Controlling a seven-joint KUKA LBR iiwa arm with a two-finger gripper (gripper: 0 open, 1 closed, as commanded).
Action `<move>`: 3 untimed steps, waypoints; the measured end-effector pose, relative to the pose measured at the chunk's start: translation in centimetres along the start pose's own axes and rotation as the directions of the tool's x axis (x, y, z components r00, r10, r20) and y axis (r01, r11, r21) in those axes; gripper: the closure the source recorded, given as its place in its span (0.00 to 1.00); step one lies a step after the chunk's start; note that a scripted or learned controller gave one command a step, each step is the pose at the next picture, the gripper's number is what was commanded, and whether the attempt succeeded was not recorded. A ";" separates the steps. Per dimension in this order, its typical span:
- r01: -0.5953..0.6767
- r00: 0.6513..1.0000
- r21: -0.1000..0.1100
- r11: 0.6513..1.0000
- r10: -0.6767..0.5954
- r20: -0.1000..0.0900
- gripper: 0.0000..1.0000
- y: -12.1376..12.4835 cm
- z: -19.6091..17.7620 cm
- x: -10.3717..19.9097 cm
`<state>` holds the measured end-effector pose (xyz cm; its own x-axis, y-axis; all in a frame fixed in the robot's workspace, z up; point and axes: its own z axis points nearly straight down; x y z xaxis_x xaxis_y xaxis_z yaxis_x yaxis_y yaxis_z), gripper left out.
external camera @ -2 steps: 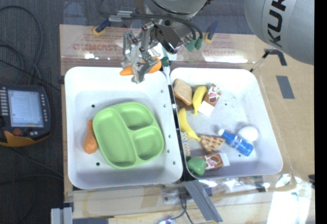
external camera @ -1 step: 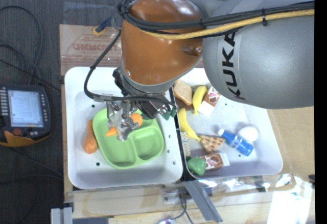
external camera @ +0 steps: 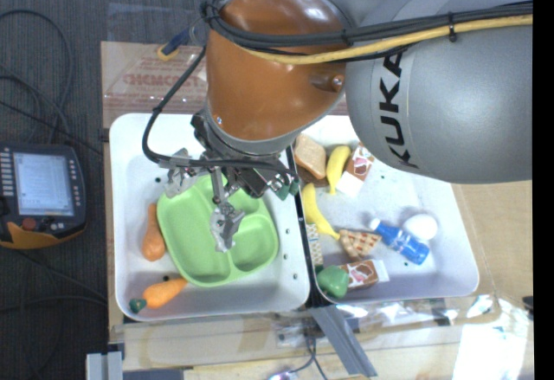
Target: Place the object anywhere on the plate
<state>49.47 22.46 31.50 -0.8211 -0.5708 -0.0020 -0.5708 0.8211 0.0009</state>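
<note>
A green plate with divided sections lies in the left bin. My gripper hangs straight over the plate's middle, just above the ridge between its sections. It looks shut, and I see nothing between its fingers. An orange carrot with a green tip lies off the plate's lower left edge. A second orange piece rests against the plate's left side. The arm's wide orange band hides the back of the left bin.
The right bin holds a bread slice, two bananas, a waffle wedge, a blue bottle, a white ball, a green pepper and small cartons. A teach pendant sits at the left.
</note>
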 end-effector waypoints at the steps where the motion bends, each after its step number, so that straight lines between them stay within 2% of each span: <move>1: -0.155 0.988 0.000 0.988 0.155 -0.012 0.00 0.7 17.1 -0.3; 2: -0.157 0.988 -0.002 0.988 0.157 -0.001 1.00 0.7 15.8 -0.6; 3: -0.157 0.988 -0.002 0.988 0.157 -0.002 0.00 0.7 15.8 -0.5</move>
<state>49.55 23.36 15.70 -0.9007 -0.4345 0.0004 -0.4345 0.9007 0.0032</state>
